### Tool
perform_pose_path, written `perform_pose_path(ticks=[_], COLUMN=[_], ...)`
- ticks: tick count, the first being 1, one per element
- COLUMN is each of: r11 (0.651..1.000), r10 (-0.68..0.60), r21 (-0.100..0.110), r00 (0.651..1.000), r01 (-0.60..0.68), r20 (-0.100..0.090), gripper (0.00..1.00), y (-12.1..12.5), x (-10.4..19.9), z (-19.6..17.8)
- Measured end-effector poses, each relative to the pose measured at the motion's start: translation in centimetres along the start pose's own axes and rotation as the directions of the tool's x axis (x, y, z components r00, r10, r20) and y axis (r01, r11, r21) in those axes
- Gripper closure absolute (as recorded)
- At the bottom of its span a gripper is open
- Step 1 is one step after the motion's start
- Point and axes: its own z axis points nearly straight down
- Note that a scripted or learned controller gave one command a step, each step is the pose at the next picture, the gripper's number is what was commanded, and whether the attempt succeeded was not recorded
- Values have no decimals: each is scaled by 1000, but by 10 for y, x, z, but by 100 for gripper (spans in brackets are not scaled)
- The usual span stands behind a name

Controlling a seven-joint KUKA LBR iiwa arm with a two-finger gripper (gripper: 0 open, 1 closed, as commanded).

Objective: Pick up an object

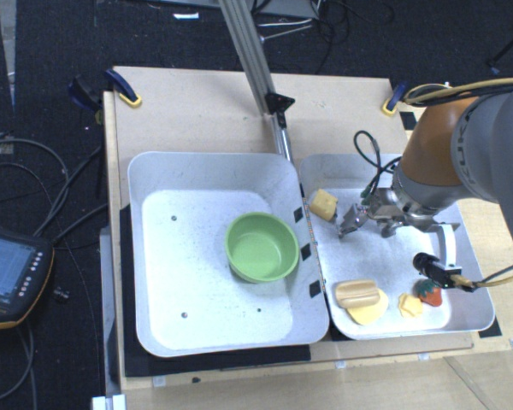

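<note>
Nothing is being carried yet. The gripper point(352, 225) is hanging low in the right bin point(470, 319), just right of the yellow cube point(324, 204); whether it is wide or narrow, I cannot tell. The bun-shaped toy point(360, 300) and the small yellow and red pieces point(419, 298) are lying near, ungrasped. The green bowl point(261, 246) is sitting in the left bin point(167, 314).

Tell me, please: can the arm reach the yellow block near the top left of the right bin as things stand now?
Probably yes. The gripper hangs inside the right bin, just right of the yellow block, and nothing lies between them. The block does sit close to the bin's left wall, which may crowd one finger.
</note>
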Motion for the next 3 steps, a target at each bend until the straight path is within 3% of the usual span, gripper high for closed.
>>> perform_pose_path(ticks=[1,3], r11=[1000,1000], r10=[0,0], r21=[-4,-8], r00=[1000,1000], r01=[0,0], r20=[0,2], gripper=[100,100], y=[1,9], x=[0,-1], z=[-13,-114])
